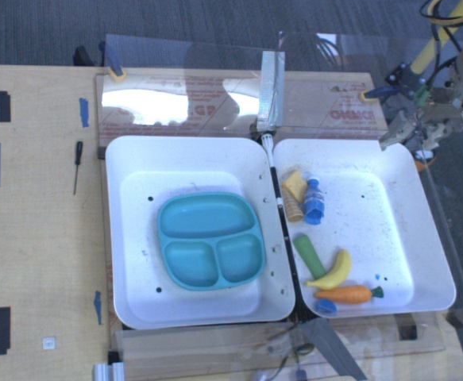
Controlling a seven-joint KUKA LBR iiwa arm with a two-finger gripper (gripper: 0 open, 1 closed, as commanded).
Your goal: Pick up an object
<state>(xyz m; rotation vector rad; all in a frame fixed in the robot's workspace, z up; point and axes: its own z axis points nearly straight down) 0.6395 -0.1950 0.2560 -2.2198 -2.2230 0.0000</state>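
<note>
Along the right bin's left wall [288,213] lies a loose row of small toys: a pale yellow wedge-shaped block [295,186] touching a tan ridged cone-like piece [293,208], a blue plastic bottle [314,202] just beside them, then toward the near edge a green cylinder [306,254], a yellow plastic banana [333,271] and an orange plastic carrot [347,294] with a small blue piece [326,308] at the near left corner. The left bin [128,181] carries a teal three-compartment plastic tray [210,238] in its middle. The robot's gripper [416,133] hangs at the right bin's far right corner, well apart from every toy; I cannot tell how it is set or whether it grasps anything, since cables and bracketry blur together there. To my eye the approach has not begun. A good pick would favour the blue bottle, which stands clearest of the wall, or the green cylinder taken across its narrow width; the banana and carrot lie almost touching and risk a double nudge. The wedge and cone crowd the divider, leaving little room on that side. The arm itself is cut off at the frame's right edge.
</note>
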